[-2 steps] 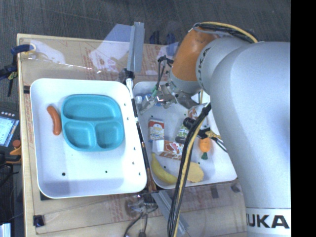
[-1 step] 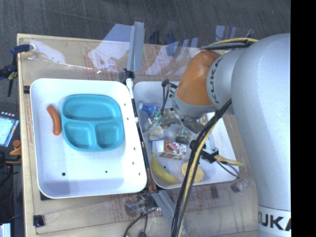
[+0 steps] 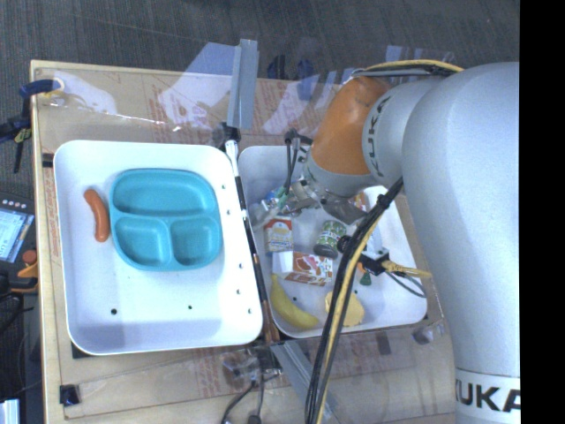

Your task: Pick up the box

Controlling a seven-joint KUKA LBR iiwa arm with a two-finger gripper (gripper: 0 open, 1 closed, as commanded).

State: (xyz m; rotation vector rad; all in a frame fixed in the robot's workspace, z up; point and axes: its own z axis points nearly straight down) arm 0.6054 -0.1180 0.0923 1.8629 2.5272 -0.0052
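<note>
Smooth grey arm (image 3: 459,193) at frame right with glossy orange band, shallow white plastic bins on the desk (image 3: 132,95), left bin (image 3: 150,312) holding a teal divided plate (image 3: 167,216) and sausage (image 3: 97,214), right bin (image 3: 402,237) at centre holding a curved banana (image 3: 291,307), a small flat box (image 3: 308,267) lying long axis left-right, a round can (image 3: 331,237), jaws (image 3: 284,200) state cannot be told.

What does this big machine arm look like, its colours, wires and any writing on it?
The arm is bulky, rounded and pale grey, with an orange band above the wrist. Black KUKA lettering marks its base. Black and yellow cables run along it toward the end effector.
</note>
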